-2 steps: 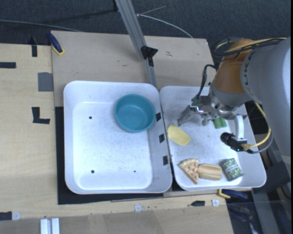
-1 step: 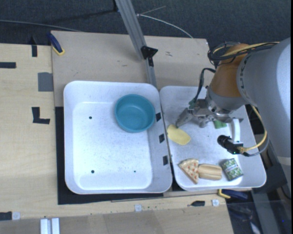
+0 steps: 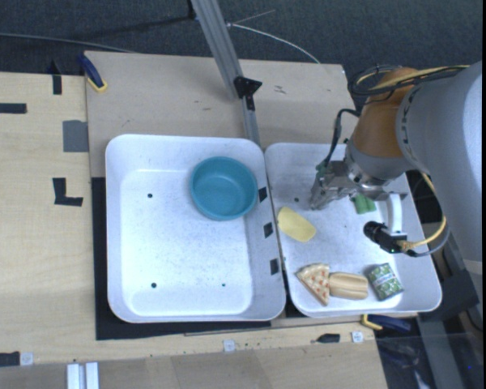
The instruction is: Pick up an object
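- The fingers hang low in the right bin, pointing down at its floor near the upper left part; whether they are spread or closed I cannot tell, and nothing is seen between them.
- A yellow piece, soft in outline, lies on the bin floor just below and to the left of the fingers, apart from them.
- A small green thing lies just to the right of the fingers, partly under the wrist.
- The grey arm with its orange band reaches in from the right and covers the upper right part of that bin.
- Along the near edge of the right bin lie a pizza slice, a bread roll touching it, and a green packet just to the right.
- The left bin holds a blue bowl, upright, in its upper right part.
- Both bins sit side by side on the desk, which bears black tape marks on its left part.
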You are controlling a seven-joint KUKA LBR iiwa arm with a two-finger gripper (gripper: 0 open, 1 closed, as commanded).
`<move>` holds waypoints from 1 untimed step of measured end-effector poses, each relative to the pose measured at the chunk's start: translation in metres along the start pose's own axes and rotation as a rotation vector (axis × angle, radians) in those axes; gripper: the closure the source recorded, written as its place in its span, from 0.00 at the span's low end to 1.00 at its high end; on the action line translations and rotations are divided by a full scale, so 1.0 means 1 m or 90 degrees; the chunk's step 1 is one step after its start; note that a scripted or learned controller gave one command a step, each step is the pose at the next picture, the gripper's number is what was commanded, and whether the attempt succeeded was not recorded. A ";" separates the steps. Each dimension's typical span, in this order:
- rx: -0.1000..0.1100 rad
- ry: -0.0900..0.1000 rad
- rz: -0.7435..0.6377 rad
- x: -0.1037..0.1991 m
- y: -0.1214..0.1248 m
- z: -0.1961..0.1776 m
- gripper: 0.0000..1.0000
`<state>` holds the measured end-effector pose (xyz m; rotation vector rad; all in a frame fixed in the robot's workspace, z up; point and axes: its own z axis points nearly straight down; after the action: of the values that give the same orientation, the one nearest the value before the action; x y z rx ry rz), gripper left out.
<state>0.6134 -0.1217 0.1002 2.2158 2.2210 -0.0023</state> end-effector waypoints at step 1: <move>-0.002 0.002 0.000 0.000 0.005 -0.063 1.00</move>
<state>0.6179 -0.1218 0.1633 2.2166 2.2206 0.0039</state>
